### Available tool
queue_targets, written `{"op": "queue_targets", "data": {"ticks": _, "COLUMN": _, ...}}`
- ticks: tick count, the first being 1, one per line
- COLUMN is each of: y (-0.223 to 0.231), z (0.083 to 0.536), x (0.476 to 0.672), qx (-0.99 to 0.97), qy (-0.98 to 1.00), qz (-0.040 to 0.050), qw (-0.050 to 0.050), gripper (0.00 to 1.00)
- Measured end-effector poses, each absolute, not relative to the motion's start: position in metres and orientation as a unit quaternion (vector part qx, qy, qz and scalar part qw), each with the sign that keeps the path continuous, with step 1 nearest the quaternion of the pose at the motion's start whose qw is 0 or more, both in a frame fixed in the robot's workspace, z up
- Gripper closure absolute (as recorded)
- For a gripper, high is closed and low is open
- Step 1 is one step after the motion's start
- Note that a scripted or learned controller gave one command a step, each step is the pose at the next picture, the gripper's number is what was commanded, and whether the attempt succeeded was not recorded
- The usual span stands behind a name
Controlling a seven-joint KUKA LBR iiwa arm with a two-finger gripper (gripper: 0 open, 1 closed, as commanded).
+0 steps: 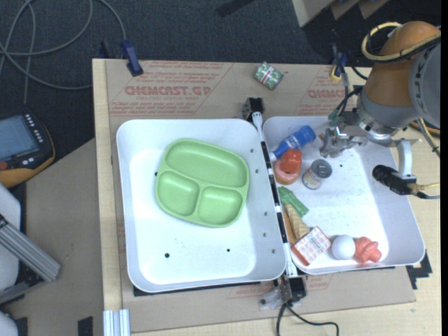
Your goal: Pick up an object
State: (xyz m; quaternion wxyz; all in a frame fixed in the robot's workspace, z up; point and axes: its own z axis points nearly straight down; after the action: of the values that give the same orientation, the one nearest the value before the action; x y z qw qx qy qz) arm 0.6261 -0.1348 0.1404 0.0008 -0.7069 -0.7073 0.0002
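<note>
Arm (402,68) cut off at the right edge; small wrapped item (268,75) on the bench too small to identify.

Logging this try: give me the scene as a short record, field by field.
left bin: green divided plate
right bin: blue bottle, small jar, white ball, snack packet
gripper: over the right bin's far end, beside the bottle
outside bins: green wrapped item on the bench

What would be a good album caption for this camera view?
Robot gripper poised over the right bin of small toys, near a blue bottle; a green divided plate sits in the left bin.
</note>
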Motion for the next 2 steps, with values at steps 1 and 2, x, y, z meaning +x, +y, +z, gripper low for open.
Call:
{"op": "queue_targets", "data": {"ticks": 1, "y": -0.135, "z": 0.14, "x": 0.626, "qx": -0.707, "qy": -0.707, "qz": 0.0003, "qw": 0.001, "gripper": 0.0}}
{"op": "queue_targets", "data": {"ticks": 2, "y": -0.169, "z": 0.106, "x": 0.666, "qx": -0.706, "qy": -0.708, "qz": -0.0071, "qw": -0.009, "gripper": 0.0}}
